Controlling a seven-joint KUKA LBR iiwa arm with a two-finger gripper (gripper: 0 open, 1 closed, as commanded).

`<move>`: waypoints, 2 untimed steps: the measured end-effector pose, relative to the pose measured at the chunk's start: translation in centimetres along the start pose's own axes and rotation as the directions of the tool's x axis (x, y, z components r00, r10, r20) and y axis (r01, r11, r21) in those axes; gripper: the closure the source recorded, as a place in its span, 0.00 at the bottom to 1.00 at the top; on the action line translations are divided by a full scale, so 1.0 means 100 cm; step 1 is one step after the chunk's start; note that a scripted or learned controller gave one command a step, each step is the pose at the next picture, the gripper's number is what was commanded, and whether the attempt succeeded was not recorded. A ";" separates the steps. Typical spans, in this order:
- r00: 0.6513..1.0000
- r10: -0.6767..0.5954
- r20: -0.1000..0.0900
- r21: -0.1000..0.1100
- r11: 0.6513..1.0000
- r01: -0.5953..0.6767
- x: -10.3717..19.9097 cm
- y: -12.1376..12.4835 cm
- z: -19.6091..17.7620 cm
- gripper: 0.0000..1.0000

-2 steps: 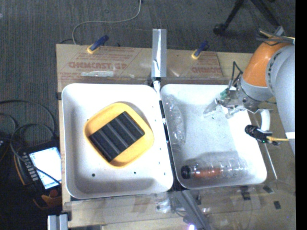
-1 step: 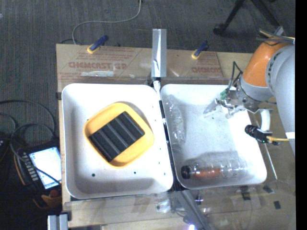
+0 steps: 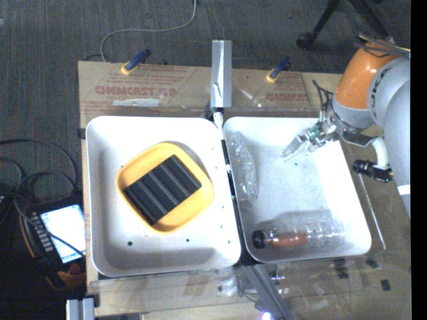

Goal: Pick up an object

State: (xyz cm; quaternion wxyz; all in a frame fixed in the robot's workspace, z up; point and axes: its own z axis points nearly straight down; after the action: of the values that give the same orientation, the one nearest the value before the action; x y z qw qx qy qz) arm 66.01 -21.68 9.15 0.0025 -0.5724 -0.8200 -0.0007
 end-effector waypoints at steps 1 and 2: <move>0.990 0.139 0.007 -0.002 0.990 -0.139 0.031 -0.102 -0.101 0.00; 0.985 0.174 0.004 -0.002 0.985 -0.174 0.075 -0.160 -0.148 0.00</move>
State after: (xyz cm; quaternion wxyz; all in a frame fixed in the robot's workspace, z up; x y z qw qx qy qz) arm 48.44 -20.20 24.05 0.0004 -0.6419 -0.7668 -0.0001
